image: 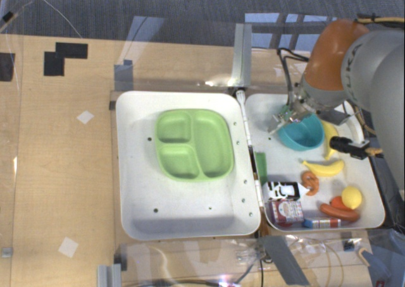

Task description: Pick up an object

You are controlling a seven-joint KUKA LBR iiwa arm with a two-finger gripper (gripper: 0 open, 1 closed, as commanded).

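In the right bin (266, 105), near its back, sits a teal bowl (305, 134). My gripper (290, 115) hangs over the bowl's left rim, touching or nearly touching it. Its tips are lost in clutter against the rim, so I cannot make out a grasp. The grey arm with its orange band comes in from the upper right and hides the bin's back right corner. Closer to the front of the bin lie a yellow banana (324, 167), a lemon (352, 196), a pink shrimp (310, 181) and a red sausage (338, 212).
The left bin (136, 210) holds a green divided plate (193, 143). A green block (260, 167) leans on the wall between the bins. A black-and-white card (283, 189), a maroon packet (286, 211) and a marker (319, 222) crowd the right bin's front.
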